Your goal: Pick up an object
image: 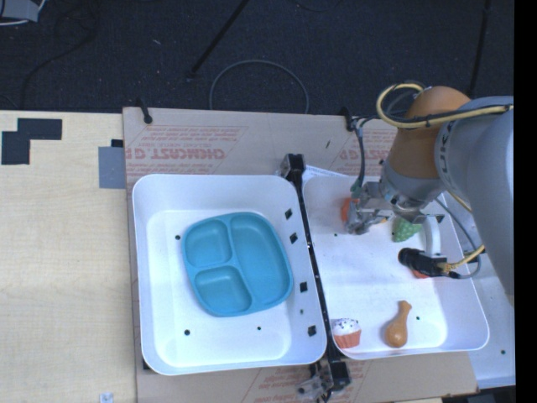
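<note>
My gripper [362, 219] hangs low over the far part of the right bin [369, 284], reaching in from the right. A small orange-red thing [345, 210] lies right at its left side; whether it is held I cannot tell. A green toy [408, 228] sits just right of the gripper, partly hidden under the wrist. At the bin's near edge lie a tan drumstick toy [398, 325] and a small cupcake [346, 332] with white top and pink cup.
The left bin [159, 309] holds a blue three-part plate [237, 263] in its middle. A black divider [307, 259] runs between the two bins. The grey arm [478, 183] covers the right bin's far right corner.
</note>
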`<state>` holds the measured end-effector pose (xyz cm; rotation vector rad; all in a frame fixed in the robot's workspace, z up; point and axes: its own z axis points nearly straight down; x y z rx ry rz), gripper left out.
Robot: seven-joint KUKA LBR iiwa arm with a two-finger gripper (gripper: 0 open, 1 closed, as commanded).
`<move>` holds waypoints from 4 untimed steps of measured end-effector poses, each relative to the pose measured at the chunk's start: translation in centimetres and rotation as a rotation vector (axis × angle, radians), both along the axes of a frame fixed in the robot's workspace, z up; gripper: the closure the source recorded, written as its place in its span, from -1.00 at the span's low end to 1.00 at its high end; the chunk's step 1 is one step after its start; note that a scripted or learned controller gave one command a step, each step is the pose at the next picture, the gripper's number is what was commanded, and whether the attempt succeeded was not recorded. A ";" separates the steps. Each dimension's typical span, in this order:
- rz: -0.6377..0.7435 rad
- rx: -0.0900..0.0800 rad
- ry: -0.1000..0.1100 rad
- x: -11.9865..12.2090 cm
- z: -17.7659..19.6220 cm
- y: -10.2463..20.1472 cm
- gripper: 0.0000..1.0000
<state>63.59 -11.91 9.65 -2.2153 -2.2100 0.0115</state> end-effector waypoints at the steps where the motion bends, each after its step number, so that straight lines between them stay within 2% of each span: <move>1: 0.004 -0.004 -0.015 0.1 4.3 0.3 1.00; 3: 0.003 -0.004 -0.014 0.7 13.0 -0.2 1.00; 4: 0.005 -0.002 -0.009 -0.7 12.5 5.0 1.00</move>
